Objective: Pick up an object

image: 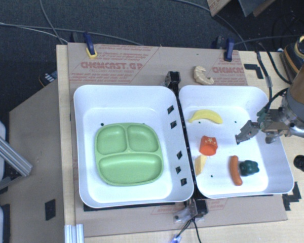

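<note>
Gripper [258, 134]: fingers spread, nothing between them, above right bin [273, 184]. Nearest item: hot dog [235, 170], lying beside dark green broccoli piece [250, 168]. Judged light, rigid plastic, slippery; best pinched across its narrow middle.

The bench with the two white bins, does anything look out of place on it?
Yes: a small beige curved piece lies on the brown board behind the right white bin, outside both bins. The other small items, such as the yellow banana and red block, sit inside that bin. Nothing looks spilled or broken.
</note>
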Robot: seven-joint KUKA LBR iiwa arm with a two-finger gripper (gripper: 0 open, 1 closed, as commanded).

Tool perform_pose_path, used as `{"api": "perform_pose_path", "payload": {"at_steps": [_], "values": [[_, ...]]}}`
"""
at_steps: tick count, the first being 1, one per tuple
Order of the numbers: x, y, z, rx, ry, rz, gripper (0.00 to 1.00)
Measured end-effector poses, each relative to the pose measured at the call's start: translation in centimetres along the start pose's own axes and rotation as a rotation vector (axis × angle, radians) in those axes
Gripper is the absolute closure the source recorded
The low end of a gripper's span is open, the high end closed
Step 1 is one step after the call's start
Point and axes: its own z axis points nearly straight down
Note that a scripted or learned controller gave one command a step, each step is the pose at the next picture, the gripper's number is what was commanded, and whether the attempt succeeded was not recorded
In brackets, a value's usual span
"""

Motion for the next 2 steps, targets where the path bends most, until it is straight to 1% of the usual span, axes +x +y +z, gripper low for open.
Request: {"api": "perform_pose_path", "payload": {"at_steps": [1,2], "values": [[0.0,0.2,-0.5,-0.011,-0.002,-0.003,0.0],[0.2,-0.1,3.8,-0.007,-0.001,-0.002,0.0]]}}
